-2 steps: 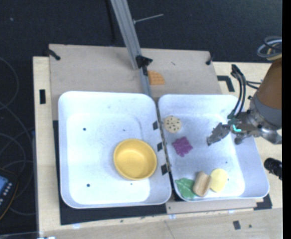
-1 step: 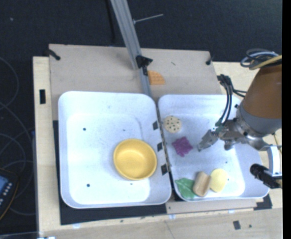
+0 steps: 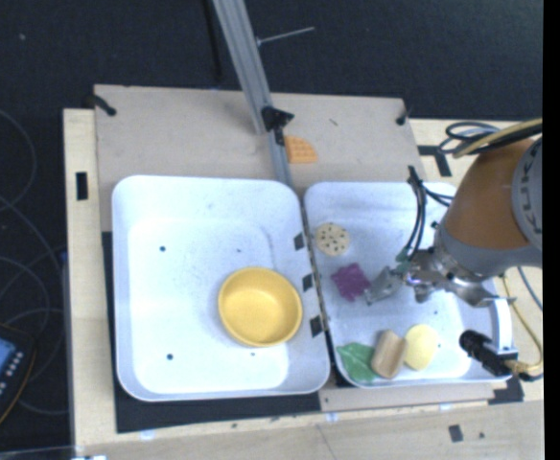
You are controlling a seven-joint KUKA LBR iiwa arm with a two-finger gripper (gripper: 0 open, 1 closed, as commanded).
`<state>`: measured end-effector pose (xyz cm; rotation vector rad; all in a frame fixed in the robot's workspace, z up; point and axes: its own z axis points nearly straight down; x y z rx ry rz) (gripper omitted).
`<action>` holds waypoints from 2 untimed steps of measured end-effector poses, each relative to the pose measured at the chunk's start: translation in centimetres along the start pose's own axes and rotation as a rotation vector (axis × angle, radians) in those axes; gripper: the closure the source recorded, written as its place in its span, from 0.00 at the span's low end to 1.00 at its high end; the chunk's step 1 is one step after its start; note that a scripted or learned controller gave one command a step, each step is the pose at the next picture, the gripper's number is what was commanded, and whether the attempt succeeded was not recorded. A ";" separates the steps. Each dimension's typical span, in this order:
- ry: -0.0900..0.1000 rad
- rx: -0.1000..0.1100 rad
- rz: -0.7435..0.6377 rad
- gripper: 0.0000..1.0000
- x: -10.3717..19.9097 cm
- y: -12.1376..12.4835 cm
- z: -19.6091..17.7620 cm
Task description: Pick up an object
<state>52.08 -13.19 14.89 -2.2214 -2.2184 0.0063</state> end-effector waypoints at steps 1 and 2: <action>-0.001 -0.007 0.000 0.00 -0.2 0.1 4.9; 0.001 -0.010 0.006 1.00 -0.1 0.2 3.7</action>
